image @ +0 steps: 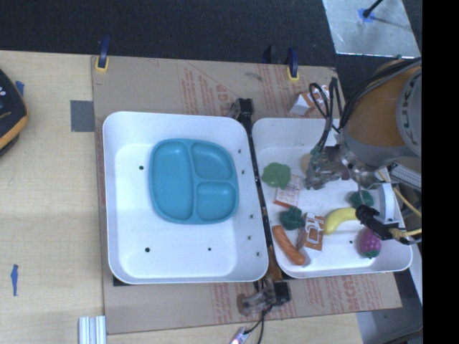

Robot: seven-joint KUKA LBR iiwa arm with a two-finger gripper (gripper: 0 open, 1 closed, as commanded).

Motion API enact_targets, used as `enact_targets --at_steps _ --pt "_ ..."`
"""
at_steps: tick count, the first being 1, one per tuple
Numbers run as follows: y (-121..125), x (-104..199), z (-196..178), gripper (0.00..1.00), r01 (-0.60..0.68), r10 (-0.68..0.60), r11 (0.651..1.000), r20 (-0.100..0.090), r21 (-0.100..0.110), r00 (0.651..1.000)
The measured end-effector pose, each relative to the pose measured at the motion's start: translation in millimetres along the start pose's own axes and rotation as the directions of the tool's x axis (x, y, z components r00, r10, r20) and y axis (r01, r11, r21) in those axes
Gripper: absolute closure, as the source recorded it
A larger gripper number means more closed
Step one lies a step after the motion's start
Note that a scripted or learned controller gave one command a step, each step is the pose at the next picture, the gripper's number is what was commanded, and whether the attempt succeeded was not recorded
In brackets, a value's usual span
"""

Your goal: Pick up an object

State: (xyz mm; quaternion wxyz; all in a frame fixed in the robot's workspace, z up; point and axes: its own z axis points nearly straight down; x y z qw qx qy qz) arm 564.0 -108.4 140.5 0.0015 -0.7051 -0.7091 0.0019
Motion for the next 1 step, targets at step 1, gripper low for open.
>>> enact_targets --at_steps 1 --pt "0.0 -0.4 -0.1 0.0 -0.001 0.001 1.0 0.0 -0.001 1.0"
